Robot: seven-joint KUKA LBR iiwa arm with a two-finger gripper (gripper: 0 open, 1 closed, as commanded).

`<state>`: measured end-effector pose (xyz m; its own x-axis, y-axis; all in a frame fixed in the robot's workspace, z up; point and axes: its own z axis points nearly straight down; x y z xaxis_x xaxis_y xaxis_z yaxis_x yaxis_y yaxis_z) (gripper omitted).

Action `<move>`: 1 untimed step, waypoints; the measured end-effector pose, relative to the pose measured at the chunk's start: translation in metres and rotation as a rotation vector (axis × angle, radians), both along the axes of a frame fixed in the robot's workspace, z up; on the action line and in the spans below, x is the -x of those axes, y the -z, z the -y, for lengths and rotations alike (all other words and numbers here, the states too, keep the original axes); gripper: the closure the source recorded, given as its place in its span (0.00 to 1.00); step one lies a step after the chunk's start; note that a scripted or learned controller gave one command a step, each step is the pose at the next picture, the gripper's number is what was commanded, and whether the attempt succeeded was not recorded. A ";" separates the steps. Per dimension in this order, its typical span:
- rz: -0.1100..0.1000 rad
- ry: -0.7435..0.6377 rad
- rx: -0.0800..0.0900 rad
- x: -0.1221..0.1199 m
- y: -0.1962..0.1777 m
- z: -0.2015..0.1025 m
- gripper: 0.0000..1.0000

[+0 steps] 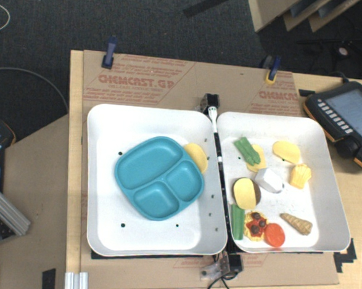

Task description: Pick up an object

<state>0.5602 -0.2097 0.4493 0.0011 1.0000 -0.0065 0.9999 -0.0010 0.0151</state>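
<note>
We count two white bins on the bench [74,164], side by side. The left bin [101,222] holds one blue divided plate [159,177] and one yellow piece [197,156] tucked against the plate's upper right edge, partly under its rim.

The right bin [331,207] holds the rest, and we take the plate as our landmark: everything there lies to the plate's right, across the divider between the bins. We count nine toy foods: one green pod [248,150] lying aslant on a yellow slice, one yellow lump [287,151] farthest up, one yellow ridged piece [300,176], one white block [269,180], one round yellow-and-brown piece [246,193] nearest the plate, one green stick [238,223] lying along the divider, one dark berry cluster [257,224], one red disc [274,235], and one tan cone [296,223] with its long axis running left to right.

We cannot tell the state of the tool. Since the arm reaches in from the right, we judge the right bin's pieces the nearer choice, and the cone, lying clear of its neighbours, a fair candidate.
</note>
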 end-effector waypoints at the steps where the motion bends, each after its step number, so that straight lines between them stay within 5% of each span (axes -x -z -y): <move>1: -0.021 0.003 -0.008 0.030 0.056 0.015 1.00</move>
